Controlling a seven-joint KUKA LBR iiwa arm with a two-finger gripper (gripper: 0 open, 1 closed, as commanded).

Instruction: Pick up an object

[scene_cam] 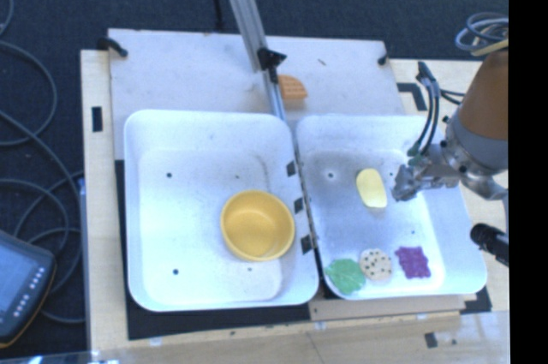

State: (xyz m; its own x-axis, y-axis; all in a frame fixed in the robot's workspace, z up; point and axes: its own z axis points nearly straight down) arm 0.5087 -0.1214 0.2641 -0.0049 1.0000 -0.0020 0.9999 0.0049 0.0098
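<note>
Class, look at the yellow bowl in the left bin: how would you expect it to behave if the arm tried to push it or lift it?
The yellow bowl sits upright on a broad base, so a push would probably slide it across the left bin rather than tip it. It looks like thin, rigid plastic, so likely light. Its smooth, curved rim may slip in a two-finger pinch.

The right bin (342,150) has bare floor across its far half and left side. A pale yellow piece (371,187) lies mid-bin, with the gripper (402,185) just to its right. Along the near wall sit a green piece (345,274), a spotted cookie (375,265) and a purple piece (413,261), close together. In the left bin (171,148), a yellow bowl (257,223) takes the near right; elsewhere is open floor. A slanted metal pole (248,15) crosses the far side above the divide.
</note>
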